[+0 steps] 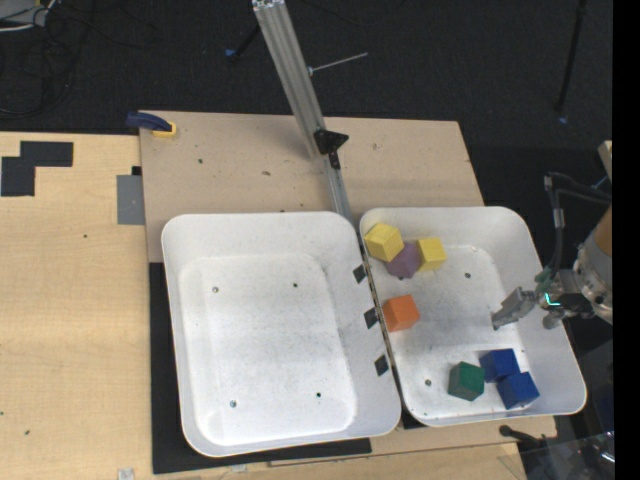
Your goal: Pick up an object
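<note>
A robot gripper point(512, 308) hung low over the right edge of the right bin point(470, 223); whether it was open or closed could not be told. Nothing showed in its grasp. That bin held seven blocks: two yellow point(384, 241), one purple point(405, 260), one orange point(401, 313), one green point(466, 381), two blue point(499, 364). The touching blue pair and the yellow-purple cluster risked a clumsy pinch, likely nudging neighbours or slipping. The left bin point(190, 238) sat alongside.

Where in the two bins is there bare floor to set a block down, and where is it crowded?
The left bin floor is bare. In the right bin, a free patch lies between the orange block, the green block and the gripper. Crowded: the yellow and purple blocks at the far left corner, the blue blocks at the near right.
</note>
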Robot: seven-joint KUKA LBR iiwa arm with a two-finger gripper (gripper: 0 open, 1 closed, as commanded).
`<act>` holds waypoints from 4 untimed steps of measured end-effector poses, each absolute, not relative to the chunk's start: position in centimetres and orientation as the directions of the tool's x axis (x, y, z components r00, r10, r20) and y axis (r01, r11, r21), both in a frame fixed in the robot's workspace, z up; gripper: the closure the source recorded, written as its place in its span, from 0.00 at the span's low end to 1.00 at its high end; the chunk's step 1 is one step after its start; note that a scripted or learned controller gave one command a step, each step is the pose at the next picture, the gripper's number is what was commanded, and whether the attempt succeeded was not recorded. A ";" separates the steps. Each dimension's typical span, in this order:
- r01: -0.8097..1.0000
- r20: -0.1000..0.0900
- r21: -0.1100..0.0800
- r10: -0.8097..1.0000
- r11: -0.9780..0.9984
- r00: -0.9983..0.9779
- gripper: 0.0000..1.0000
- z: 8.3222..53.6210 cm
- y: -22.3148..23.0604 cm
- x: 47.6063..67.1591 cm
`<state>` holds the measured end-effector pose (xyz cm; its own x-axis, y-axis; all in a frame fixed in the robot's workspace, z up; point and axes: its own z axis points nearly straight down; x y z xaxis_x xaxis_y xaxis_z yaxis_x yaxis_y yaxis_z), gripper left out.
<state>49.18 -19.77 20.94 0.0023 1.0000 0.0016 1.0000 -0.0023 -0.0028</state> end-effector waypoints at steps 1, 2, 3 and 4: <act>1.000 0.003 -0.008 1.000 -0.001 0.001 0.00 16.0 -20.4 49.7; 1.000 0.004 -0.008 1.000 -0.002 0.002 0.00 10.4 -19.9 50.5; 1.000 0.002 -0.002 1.000 -0.005 0.005 0.00 9.2 -19.9 50.6; 1.000 0.003 -0.004 1.000 -0.010 0.010 1.00 10.2 -19.9 50.5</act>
